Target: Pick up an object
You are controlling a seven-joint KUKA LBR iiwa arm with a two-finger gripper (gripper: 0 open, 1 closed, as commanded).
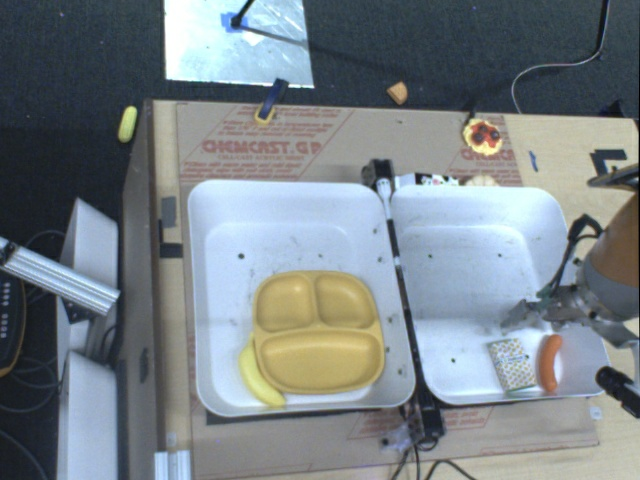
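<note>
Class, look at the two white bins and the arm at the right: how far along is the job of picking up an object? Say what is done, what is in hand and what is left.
Done: nothing is lifted. The yellow divided plate and banana lie in the left bin; the patterned packet and orange sausage lie in the right bin.
In hand: the gripper sits just above the sausage.
Left: grasp and lift one object.

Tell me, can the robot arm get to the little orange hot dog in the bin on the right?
Probably yes. The hot dog lies uncovered near the right bin's front corner, beside a patterned card. The gripper sits just above it in the camera view, with nothing between them.
</note>
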